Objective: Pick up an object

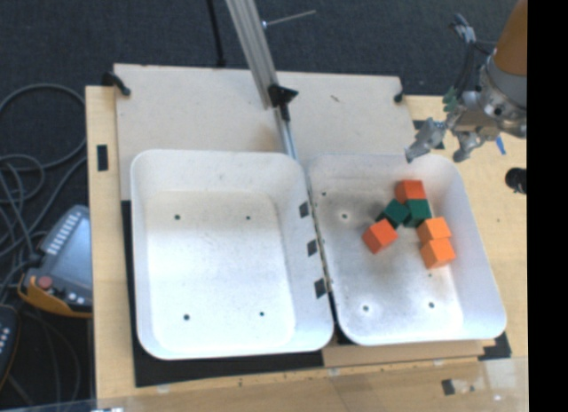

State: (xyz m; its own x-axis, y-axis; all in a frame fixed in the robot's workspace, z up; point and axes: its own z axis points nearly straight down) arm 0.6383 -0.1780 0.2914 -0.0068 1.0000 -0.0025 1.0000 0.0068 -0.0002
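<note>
Six blocks clustered in right bin, hand above.

The left bin sits on a board that covers the bench. Behind the bin, an aluminium rail slants up across the board. Left of the bin, off the bench, a pendant with an orange edge lies on dark carpet, among grey cables.
</note>
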